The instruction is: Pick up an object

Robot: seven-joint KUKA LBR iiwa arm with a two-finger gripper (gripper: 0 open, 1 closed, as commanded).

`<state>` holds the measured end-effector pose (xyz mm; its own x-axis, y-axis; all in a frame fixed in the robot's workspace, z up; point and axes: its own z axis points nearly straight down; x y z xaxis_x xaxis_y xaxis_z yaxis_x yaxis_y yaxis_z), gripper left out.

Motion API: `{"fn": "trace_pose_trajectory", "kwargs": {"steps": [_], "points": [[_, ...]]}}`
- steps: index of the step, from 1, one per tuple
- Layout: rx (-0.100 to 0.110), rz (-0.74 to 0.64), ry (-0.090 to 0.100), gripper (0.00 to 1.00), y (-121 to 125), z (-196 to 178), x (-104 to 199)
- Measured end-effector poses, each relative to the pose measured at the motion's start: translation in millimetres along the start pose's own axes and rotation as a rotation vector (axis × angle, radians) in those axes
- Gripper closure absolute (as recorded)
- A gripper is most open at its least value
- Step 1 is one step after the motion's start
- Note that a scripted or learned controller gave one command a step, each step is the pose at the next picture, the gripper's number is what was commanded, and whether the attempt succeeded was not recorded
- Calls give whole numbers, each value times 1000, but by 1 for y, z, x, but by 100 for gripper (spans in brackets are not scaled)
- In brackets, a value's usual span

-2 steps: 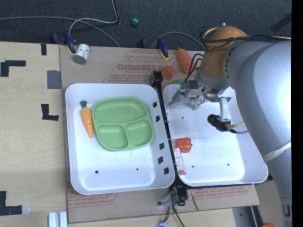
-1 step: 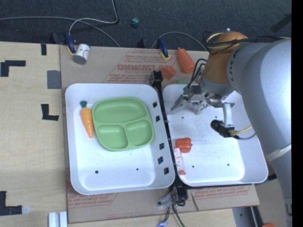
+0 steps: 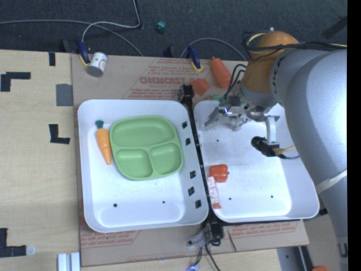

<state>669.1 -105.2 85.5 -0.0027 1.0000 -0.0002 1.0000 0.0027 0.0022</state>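
My pincer (image 3: pixel 232 119) hangs over the right bin (image 3: pixel 293 208), near its 11 o'clock corner, close to the top rim and the divider between the bins. Fingers blur against the white floor; whether they stand apart or together I cannot tell. Nothing visible between them.

Small orange object (image 3: pixel 218 173) lies in the right bin at about 8 o'clock, just beside the left wall, well apart from my pincer. Open white floor stretches from the middle toward 4 o'clock.

Left bin (image 3: pixel 135 213): green divided plate (image 3: pixel 148 147) sits centred-high, toy carrot (image 3: pixel 103 142) touching or just beside its 9 o'clock edge, near the bin's left wall. Lower third is bare floor.

On the bench (image 3: pixel 34 168) beyond the rims: another orange piece (image 3: pixel 220 71) at 12 o'clock above the right bin; a small white can (image 3: pixel 97 63) off toward 11 o'clock.
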Motion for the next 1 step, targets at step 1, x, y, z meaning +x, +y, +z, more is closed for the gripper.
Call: {"fn": "trace_pose_trajectory", "kwargs": {"steps": [1], "points": [[0, 2, -2, 0, -16, 0, 8]]}}
